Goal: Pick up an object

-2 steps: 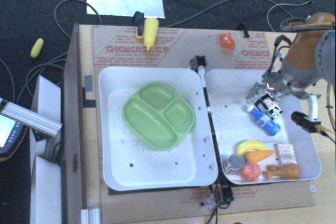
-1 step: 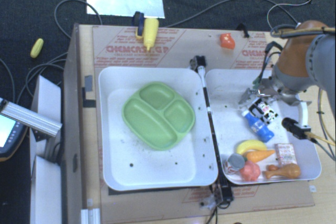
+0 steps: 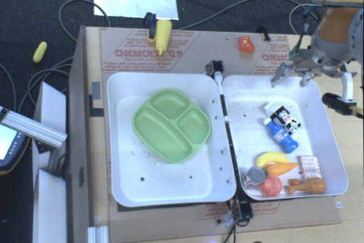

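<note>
One blue bottle [image 3: 282, 135] lies diagonally, cap upper-left.

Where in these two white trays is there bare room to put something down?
Left bin: a bare strip around the green divided plate, widest along the near edge. Right bin: bare floor left of the blue bottle. Its near corner is crowded: banana, carrot, drumstick.
</note>
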`<state>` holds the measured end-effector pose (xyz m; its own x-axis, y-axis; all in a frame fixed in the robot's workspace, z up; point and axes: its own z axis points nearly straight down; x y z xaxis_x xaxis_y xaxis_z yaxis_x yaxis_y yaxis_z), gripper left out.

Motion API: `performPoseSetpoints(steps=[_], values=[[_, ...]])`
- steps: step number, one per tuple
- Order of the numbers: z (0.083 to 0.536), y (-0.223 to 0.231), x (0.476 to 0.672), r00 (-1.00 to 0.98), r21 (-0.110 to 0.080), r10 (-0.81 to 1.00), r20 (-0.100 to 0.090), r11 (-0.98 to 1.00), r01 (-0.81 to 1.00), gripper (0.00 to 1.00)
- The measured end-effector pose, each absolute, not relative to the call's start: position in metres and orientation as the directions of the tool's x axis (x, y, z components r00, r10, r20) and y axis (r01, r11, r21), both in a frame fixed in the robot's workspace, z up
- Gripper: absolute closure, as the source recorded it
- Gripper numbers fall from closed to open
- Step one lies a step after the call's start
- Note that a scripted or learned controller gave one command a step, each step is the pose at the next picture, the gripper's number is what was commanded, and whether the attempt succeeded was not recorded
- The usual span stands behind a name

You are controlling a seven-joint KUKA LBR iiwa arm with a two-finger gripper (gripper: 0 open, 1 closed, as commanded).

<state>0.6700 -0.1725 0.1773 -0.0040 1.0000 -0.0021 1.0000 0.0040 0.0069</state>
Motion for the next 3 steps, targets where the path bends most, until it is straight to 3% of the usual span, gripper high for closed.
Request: performPoseSetpoints(steps=[1,2,3], values=[[0.16,-0.19,0.652,-0.002,0.002,1.0,-0.002,0.002,1.0,0.0],[0.09,-0.164,0.629,-0.004,-0.001,1.0,0.001,0.004,1.0,0.0],[0.152,-0.19,0.67,-0.004,0.006,1.0,-0.002,0.004,1.0,0.0]])
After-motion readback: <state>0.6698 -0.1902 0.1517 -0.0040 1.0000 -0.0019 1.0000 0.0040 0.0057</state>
